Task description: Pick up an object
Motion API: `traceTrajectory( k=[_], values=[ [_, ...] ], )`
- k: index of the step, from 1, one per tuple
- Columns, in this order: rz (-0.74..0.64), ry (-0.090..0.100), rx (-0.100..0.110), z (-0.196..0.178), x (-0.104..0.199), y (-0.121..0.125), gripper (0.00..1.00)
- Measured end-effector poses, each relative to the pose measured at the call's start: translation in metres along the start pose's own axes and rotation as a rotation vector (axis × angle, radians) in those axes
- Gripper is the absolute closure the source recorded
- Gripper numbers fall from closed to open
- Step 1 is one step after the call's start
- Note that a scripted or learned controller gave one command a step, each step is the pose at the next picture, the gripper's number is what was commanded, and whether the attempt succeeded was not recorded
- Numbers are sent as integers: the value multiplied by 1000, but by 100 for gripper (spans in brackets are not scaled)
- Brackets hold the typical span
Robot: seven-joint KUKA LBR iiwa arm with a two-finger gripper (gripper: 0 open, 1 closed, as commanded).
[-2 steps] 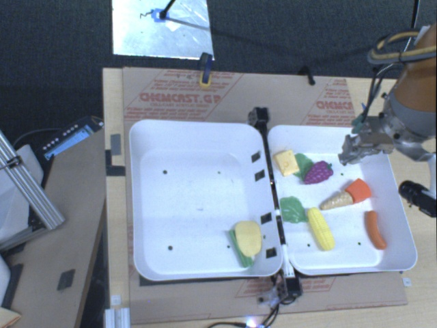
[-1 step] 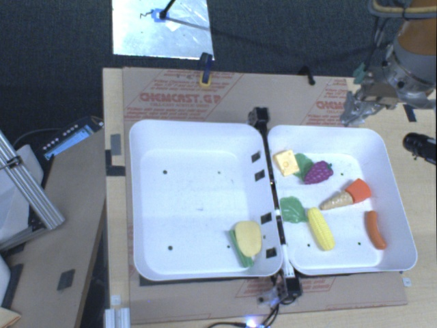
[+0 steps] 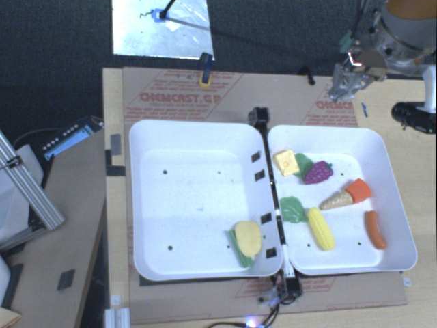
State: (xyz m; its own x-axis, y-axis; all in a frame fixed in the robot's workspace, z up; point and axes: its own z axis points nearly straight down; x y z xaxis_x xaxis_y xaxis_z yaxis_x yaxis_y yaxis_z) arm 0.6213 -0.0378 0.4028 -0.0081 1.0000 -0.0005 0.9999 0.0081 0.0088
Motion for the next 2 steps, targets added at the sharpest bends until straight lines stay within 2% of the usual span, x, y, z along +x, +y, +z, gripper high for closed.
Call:
traceTrajectory(
  k=[1, 2],
  values=[
    [0, 0, 0, -58, 33, 16, 100],
    [1, 0, -3, -138, 48, 27, 100]
  ],
)
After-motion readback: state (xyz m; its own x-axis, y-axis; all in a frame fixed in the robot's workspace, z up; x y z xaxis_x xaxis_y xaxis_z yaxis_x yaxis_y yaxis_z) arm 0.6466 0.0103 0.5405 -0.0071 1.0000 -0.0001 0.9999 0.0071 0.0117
